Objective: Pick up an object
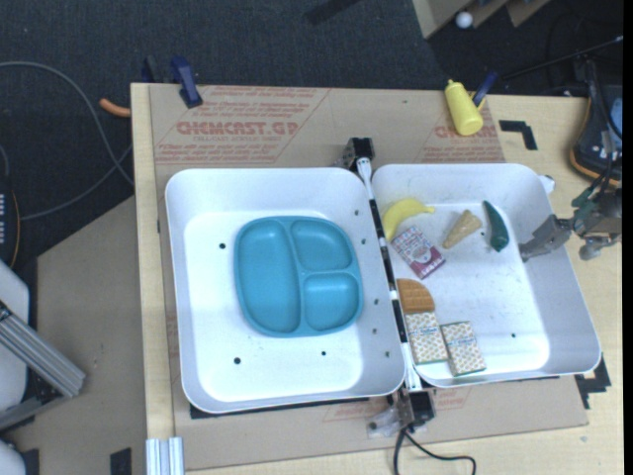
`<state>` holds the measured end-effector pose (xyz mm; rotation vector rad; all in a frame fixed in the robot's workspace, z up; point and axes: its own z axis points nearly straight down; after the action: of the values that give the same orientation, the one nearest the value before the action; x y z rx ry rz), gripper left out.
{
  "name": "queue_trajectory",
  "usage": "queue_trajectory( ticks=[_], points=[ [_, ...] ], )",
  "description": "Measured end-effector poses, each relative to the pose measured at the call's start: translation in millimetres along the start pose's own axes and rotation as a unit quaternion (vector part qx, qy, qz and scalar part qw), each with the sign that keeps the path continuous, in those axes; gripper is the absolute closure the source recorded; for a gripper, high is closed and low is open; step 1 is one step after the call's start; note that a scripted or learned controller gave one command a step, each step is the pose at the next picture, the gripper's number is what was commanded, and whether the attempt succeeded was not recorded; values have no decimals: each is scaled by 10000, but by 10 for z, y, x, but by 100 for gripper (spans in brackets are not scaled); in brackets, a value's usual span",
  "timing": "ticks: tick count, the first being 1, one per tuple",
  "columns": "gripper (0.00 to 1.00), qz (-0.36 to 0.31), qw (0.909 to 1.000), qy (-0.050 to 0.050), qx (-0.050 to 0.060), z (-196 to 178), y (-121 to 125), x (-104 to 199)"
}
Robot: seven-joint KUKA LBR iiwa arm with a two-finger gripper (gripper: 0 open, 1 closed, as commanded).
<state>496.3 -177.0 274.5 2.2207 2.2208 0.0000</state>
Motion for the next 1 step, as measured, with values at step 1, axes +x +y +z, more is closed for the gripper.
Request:
queue_trajectory(
  ticks=[1],
  points=[
    [0,-3,10000,2,5,998,798,-30]
  ],
)
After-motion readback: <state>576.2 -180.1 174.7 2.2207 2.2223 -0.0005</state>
